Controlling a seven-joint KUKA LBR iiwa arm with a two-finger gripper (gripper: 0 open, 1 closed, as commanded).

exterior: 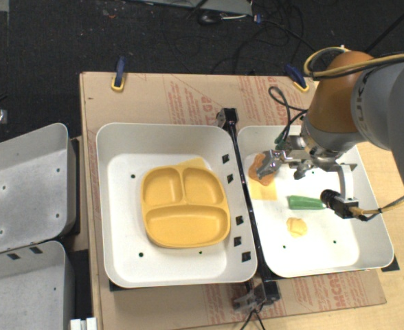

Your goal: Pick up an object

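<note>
In the right bin (374,249) lie several small objects. An orange piece (260,164) sits at the bin's left wall, on top of a flat pale-yellow piece (263,190). A green stick-like object (305,202) lies in the middle, and a small yellow lump (297,226) lies just below it. My gripper (276,162) hangs low over the bin's upper left, right beside the orange piece and touching or nearly touching it. The arm's wrist hides part of the bin behind it.
The left bin (119,253) holds a yellow divided plate (185,207). A black divider rail (240,184) runs between the two bins. A black cable with a connector (343,205) hangs from the arm over the right bin's right side. Grey trays (23,177) lie off the bench at left.
</note>
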